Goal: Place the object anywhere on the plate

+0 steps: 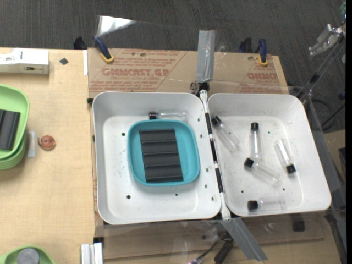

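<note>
Five small clear vials with black caps lie scattered on the floor of the right bin (308,147), all on their sides. One (226,135) sits near the bin's far left corner. An upright-pointing one (254,141) lies at the middle, with a slanted one (284,153) just to its right. Another (263,170) lies just below the middle, and the last (268,204) rests by the near edge.

They look light, stiff and slick: thin clear tubes, probably plastic, round enough to roll or squirt out of a pinch. I'd take one across the barrel, near its middle, squeezing at right angles to its length. The cap end is narrow and a poor place to hold. The near-edge vial is well apart from the others, so it's the cleanest pick. The two middle ones crowd each other.

Over in the left bin (110,191), the teal plate (190,147) sits at the centre and carries a black ridged insert (160,155). A sixth vial (168,115) lies on the bin floor just beside the plate's far edge, not on it. So nothing has landed on the plate yet, by my reading. The ridges should stop a tube rolling once it's dropped there.
</note>
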`<control>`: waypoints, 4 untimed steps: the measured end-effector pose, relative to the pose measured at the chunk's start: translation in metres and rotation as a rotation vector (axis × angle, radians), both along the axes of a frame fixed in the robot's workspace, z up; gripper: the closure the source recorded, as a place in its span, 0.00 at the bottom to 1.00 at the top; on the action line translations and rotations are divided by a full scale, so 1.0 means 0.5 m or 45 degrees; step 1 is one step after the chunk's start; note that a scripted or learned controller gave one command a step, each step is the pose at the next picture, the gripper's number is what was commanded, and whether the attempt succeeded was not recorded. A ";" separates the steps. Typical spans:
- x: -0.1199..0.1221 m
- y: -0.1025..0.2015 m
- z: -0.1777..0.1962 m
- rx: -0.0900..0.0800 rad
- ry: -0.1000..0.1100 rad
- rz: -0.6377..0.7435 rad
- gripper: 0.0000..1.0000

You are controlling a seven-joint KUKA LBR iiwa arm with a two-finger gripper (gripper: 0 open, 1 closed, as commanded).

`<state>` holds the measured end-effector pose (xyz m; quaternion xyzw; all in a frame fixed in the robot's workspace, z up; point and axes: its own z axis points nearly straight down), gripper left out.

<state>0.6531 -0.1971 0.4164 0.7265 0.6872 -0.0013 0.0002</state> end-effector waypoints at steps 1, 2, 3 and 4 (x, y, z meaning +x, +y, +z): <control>0.000 0.000 0.000 0.000 0.000 0.000 0.00; 0.000 0.000 0.000 0.000 0.000 0.000 0.00; 0.000 0.000 0.000 0.000 0.000 0.000 0.00; 0.000 0.000 0.000 0.000 0.000 0.000 0.00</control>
